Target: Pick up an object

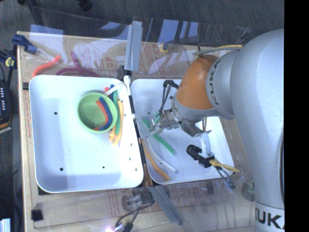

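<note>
gripper (155, 124) near right bin (186, 178) left wall.

Two white bins sit side by side on the counter (87, 204). The left bin (53, 163) and the right bin (186, 175) touch along the middle. Behind the left bin, a pink hose (77, 72) curls on the counter, with an orange clip (46, 65) near it. A blue tool (24, 43) lies at the far left corner. A grey metal bar (133, 45) stands up behind the bins. Past the counter is dark carpet floor (145, 4).
</note>
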`<move>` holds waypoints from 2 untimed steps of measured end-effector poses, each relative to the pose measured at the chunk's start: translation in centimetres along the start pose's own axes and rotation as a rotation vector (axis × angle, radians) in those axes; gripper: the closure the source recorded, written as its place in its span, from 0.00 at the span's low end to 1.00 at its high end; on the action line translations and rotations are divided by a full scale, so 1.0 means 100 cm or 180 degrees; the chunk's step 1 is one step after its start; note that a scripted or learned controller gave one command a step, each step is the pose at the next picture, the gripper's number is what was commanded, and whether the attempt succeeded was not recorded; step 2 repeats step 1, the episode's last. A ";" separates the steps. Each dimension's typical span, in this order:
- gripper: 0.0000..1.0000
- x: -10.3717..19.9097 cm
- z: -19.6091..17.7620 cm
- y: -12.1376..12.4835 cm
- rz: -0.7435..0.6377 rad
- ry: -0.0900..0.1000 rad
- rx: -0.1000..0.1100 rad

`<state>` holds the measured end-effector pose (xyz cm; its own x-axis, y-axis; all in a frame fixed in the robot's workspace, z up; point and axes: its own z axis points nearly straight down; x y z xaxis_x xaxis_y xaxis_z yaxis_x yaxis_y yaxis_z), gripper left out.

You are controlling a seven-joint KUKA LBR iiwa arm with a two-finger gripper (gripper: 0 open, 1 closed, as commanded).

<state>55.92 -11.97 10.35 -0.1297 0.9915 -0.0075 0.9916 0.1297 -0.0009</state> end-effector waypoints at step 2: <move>1.00 0.023 -0.098 0.079 0.0368 0.0025 0.0001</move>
